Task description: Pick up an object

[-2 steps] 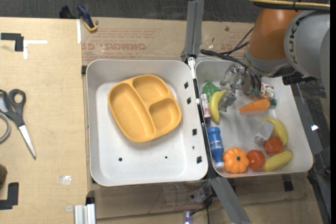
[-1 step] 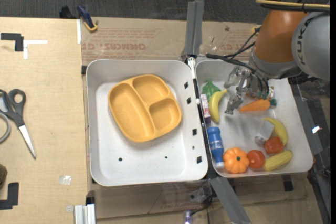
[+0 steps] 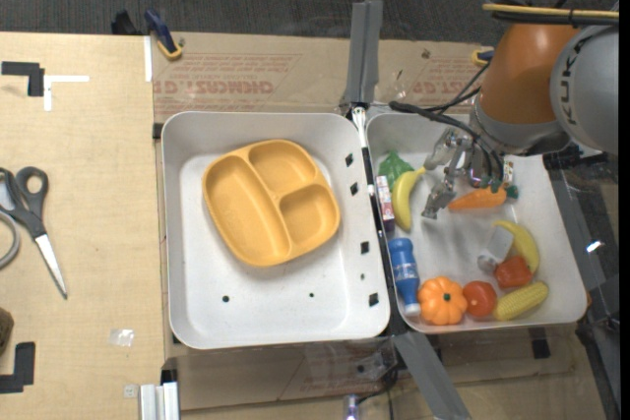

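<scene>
- Camera view, from above at a slant: grey arm with orange band enters from the right, wrist bent down over the right-hand shallow white bin (image 3: 563, 211), upper middle of it.
- Two-finger metal gripper (image 3: 445, 180) points down and left; one finger tip sits lower, near the bin floor, the other higher beside it.
- Fingers look parted a little with nothing visibly between them; exact gap hard to judge against the wrist clutter.
- Nearest object: orange plastic carrot (image 3: 478, 199), just right of the fingers, touching or nearly so; long axis roughly left-right, tilted slightly up to the right.
- Judgement: the carrot lies beside the fingers, not between them, so a grasp would need a shift to the right.
- Small yellow plastic banana (image 3: 404, 192) lies just left of the fingers, green leafy toy (image 3: 392, 163) above it.
- Left-hand white bin (image 3: 187, 290) holds an orange three-compartment plate (image 3: 271, 202), well apart from the arm.
</scene>
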